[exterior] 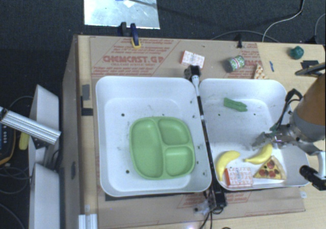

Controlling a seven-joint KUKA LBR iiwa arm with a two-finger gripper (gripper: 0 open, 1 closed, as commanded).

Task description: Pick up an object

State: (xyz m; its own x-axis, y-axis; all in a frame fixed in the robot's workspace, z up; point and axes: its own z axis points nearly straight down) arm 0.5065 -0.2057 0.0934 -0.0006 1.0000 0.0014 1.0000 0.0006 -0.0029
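With our gripper (266, 140), fingers apart, over the banana (260, 154) at lower right, we should descend straight, centred on it.

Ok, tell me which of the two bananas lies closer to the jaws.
The smaller banana, lying just above the pizza slice, sits right beside the gripper. The larger banana curves further left, near the bin divider.

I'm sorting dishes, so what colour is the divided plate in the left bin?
Light green: the divided plate, seen in the camera view.
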